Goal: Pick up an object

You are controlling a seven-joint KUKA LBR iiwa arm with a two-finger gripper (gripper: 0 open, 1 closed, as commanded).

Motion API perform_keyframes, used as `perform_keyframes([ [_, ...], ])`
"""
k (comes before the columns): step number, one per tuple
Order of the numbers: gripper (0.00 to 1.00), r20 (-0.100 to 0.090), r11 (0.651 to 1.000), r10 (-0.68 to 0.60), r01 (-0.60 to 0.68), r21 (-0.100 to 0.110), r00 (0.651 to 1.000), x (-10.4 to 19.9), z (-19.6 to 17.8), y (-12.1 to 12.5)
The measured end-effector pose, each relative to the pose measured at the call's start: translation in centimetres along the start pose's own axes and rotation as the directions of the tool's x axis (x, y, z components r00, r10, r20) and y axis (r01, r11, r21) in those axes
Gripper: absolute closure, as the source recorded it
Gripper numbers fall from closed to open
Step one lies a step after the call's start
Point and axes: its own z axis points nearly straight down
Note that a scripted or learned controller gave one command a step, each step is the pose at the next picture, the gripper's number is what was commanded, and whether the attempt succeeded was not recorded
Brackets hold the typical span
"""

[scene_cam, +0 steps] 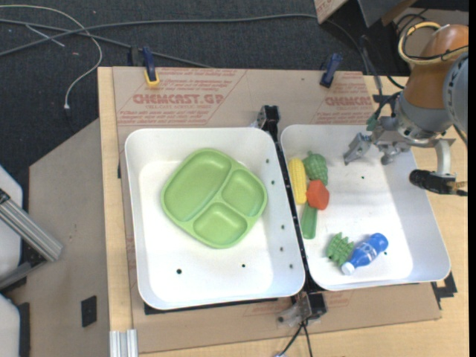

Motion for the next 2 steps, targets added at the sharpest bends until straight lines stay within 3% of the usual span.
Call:
perform_keyframes([
  [1,1.00,0.002,1.000,-0.001,0.001,-0.008,1.000,0.0,-1.6,0.2],
  [2,1.00,0.003,1.000,0.000,0.000,-0.011,1.000,0.0,-6.0,0.4],
])
